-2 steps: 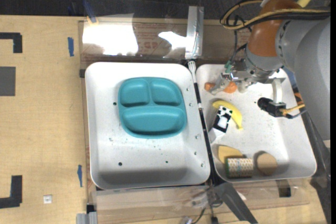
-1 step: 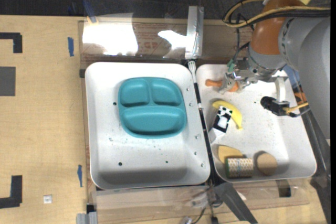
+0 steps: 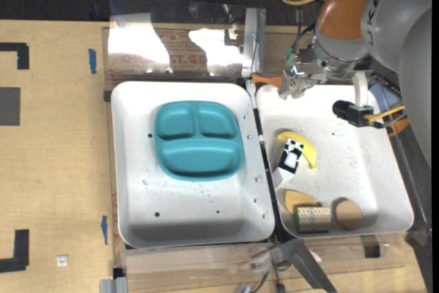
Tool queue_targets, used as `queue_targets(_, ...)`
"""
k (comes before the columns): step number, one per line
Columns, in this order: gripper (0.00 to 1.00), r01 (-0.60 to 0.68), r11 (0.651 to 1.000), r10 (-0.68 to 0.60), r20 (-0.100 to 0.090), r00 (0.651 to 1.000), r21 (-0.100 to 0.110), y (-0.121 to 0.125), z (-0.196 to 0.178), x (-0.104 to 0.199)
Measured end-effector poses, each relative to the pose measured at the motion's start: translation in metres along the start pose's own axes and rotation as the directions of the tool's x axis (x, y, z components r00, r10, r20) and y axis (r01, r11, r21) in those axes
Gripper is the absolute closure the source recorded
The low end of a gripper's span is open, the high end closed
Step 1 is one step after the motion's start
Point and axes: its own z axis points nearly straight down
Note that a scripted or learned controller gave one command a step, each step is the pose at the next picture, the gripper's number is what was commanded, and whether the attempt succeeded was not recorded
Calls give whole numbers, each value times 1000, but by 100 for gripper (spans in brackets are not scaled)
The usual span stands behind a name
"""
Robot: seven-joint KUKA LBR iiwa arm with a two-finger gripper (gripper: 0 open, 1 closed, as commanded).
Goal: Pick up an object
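**Arm poised over far corner of right bin**

My gripper hangs above the far left corner of the right bin, close to the wall it shares with the left bin. From this slant I cannot tell whether my jaws are apart or together. My grey arm, with its orange band, reaches in from the right.

The things to pick lie nearer the camera, apart from me. A yellow curved piece rests near the bin's left wall, and a black-and-white block touches it on its left side. Along the near wall sit a tan wedge, a striped roll just in front of it, and a brown round piece beside the roll. In the left bin a teal divided plate lies flat, a little towards the far side.
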Motion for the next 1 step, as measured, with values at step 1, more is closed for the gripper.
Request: queue_targets(1,0,-1,1000,1,-1,1000,3,-1,3,0)
